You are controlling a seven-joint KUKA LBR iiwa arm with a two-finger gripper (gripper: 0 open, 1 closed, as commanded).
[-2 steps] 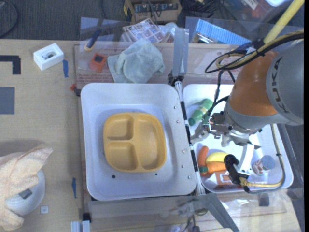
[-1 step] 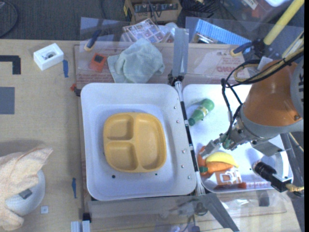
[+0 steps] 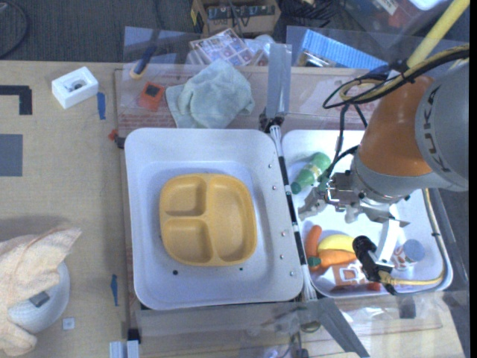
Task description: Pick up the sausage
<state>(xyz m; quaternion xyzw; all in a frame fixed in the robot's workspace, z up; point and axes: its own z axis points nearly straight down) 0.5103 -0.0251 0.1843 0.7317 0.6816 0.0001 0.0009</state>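
Observation:
The sausage [image 3: 314, 239], a short red-orange piece, lies upright along the left side of the right bin [image 3: 440, 237]. My gripper [image 3: 345, 207] hangs over the middle of that bin, just above and to the right of the sausage, and its metal body hides what is under it. I see nothing held in it.
Beside the sausage lie a yellow banana [image 3: 336, 242], an orange carrot [image 3: 336, 258], a green bottle [image 3: 309, 171], a small carton [image 3: 347, 275] and a blue-lidded cup [image 3: 409, 253]. The left bin [image 3: 141, 200] holds a yellow divided plate [image 3: 209, 218]. A grey-green cloth [image 3: 212, 92] lies behind the bins.

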